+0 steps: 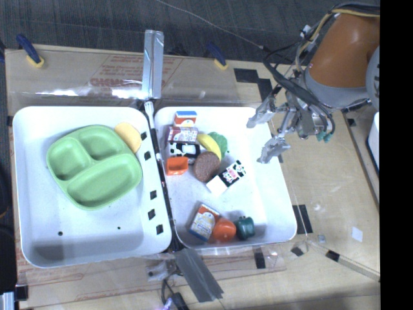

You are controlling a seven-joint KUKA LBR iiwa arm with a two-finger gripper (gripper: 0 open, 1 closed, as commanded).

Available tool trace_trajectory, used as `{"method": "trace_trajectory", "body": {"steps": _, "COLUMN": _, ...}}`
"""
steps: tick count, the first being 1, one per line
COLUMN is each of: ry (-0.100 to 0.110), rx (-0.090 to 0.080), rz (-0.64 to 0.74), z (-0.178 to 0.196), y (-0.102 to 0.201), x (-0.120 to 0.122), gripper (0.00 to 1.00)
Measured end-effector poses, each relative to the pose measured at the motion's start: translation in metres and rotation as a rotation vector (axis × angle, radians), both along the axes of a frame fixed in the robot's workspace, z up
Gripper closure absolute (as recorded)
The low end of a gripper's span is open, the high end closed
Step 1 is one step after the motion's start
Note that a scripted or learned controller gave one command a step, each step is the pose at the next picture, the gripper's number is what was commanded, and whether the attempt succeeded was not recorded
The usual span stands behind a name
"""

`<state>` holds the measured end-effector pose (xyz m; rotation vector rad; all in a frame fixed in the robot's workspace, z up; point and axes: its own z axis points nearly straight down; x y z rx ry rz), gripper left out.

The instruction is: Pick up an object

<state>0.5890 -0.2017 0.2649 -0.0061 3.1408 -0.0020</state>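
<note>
Your pincer hangs released over the right rim of the right bin, its two fingers spread apart with nothing between them. The things you could pick lie in that bin: a brown round piece near the middle, a cow-patterned carton just beside it, a banana and an orange block. Near the front wall sit a small carton, a tomato and a dark green piece. The left bin holds a green divided plate.
</note>
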Motion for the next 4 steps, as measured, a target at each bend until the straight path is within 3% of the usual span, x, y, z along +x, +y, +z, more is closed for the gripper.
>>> {"method": "trace_trajectory", "body": {"steps": 1, "ry": -0.006, "rx": 0.0, "rz": -0.022, "z": -0.138, "y": -0.006, "x": 0.033, "gripper": 0.0}}
{"method": "trace_trajectory", "body": {"steps": 2, "ry": -0.011, "rx": -0.004, "rz": 0.036, "z": -0.166, "y": 0.07, "x": 0.056, "gripper": 0.0}}
{"method": "trace_trajectory", "body": {"steps": 3, "ry": -0.03, "rx": -0.008, "rz": 0.151, "z": -0.164, "y": 0.035, "x": -0.074, "gripper": 0.0}}
{"method": "trace_trajectory", "body": {"steps": 4, "ry": -0.023, "rx": -0.006, "rz": 0.161, "z": -0.156, "y": 0.038, "x": -0.075, "gripper": 1.0}}
